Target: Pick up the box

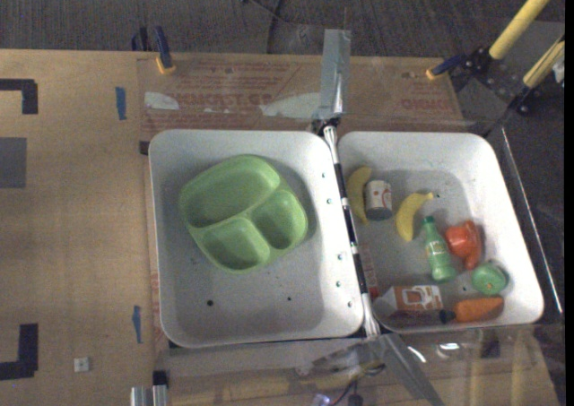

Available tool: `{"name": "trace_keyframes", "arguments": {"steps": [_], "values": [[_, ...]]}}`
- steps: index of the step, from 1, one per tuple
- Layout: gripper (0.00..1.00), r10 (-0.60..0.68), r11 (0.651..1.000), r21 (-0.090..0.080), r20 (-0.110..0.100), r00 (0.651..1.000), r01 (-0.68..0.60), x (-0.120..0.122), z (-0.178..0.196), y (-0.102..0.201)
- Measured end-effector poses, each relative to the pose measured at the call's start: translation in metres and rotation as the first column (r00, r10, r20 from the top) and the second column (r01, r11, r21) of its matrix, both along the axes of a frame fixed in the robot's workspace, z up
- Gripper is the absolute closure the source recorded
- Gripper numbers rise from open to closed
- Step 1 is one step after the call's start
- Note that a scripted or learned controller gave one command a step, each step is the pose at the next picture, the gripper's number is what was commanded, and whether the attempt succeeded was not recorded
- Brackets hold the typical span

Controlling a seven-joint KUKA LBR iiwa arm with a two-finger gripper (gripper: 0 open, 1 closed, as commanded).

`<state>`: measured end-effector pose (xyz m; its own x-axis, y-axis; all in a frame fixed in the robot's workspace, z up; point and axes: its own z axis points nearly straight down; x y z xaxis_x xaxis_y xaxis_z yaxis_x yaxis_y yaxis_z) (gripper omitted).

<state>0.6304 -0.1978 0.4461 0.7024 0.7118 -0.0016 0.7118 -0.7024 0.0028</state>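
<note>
Bench (72,216): pale wood, with brown cardboard taped down under two shallow white bins.

Left bin (179,306): smooth matte plastic with rounded corners. A green tray (242,211) lies in it, tilted, with three compartments. It looks like hard, glossy plastic.

Right bin (448,149), from the shared wall outward: a yellow banana (358,192) against that wall; just beside it a small can (378,199) with a pale label; a second banana (411,214), curved; a green bottle (438,252) lying down; an orange cup (464,240) touching the bottle's far side; a small green round piece (490,280); an orange carrot (478,308) along the near wall.

The box (413,298) lies flat in the near left corner of the right bin, long side along the near wall, its right end close to the carrot. Orange and white print; it looks like a small carton.

Handling, my guess: light, stiff on the edges, faces may dent under a hard squeeze. Printed skin likely a little slick. Best hold is across the short width, near mid-length. The near wall crowds one long side, so room for a finger there looks tight.

Claw: open or shut, I cannot tell.
</note>
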Motion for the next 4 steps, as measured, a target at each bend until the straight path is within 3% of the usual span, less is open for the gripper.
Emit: {"name": "trace_keyframes", "arguments": {"steps": [1,2,3,4], "values": [[1.00,0.007,1.000,-0.003,0.001,1.000,-0.007,0.002,0.011,0.003],[0.00,0.007,1.000,-0.002,0.001,1.000,-0.007,0.002,0.010,0.003],[1.00,0.013,1.000,-0.005,0.003,1.000,-0.013,0.003,0.021,0.007],[1.00,0.021,1.000,-0.007,0.005,1.000,-0.021,0.005,0.032,0.010]]}}
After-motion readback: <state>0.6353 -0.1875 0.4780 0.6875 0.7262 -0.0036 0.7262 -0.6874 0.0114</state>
